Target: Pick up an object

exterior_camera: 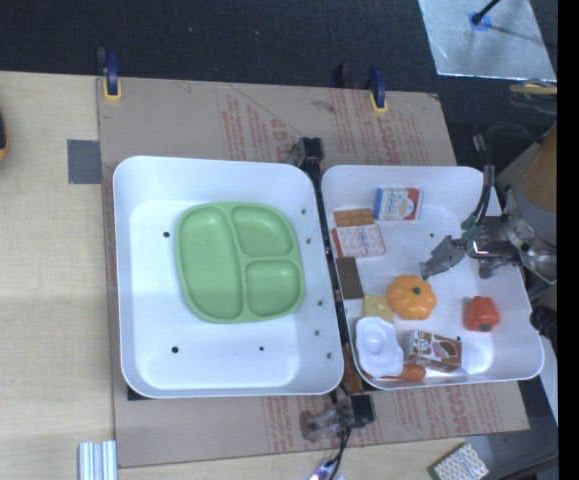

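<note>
Orange pumpkin point(411, 297) sits near the middle of the right bin point(439, 180), with a red pepper point(481, 313) to its right. My gripper point(443, 258) hangs just above and to the right of the pumpkin, fingers spread and holding nothing. I see a green divided plate point(239, 262) in the left bin point(144, 358).

Pale green divided plate point(239, 261) in the white left bin point(139, 358); beside it, right bin point(514, 368) — orange pumpkin point(411, 297); red pepper point(480, 313); blue-and-white carton point(398, 203).
</note>
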`<control>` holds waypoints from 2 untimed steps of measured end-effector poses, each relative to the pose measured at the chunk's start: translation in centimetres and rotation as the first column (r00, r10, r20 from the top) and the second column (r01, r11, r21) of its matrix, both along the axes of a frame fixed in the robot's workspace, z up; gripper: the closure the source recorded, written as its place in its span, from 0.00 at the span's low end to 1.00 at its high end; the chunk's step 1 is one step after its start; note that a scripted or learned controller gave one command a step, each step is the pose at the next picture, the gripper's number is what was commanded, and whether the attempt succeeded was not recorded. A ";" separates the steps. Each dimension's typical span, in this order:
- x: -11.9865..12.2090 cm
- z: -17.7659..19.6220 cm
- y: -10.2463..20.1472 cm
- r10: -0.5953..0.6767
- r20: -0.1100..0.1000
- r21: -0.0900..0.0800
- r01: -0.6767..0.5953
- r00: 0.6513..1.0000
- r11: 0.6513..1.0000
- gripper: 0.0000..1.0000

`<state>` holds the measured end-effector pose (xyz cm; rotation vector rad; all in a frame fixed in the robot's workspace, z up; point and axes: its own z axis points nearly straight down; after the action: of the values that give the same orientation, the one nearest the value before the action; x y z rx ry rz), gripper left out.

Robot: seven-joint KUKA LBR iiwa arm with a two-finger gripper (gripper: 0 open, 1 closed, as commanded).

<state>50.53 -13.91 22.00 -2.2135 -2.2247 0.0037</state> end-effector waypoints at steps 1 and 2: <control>-0.5 -12.8 1.9 0.000 -0.005 0.002 0.000 1.000 1.000 0.00; -0.4 -11.3 1.6 0.001 -0.002 -0.001 -0.001 1.000 1.000 1.00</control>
<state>50.14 -12.31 10.71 -2.2119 -2.2249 0.0068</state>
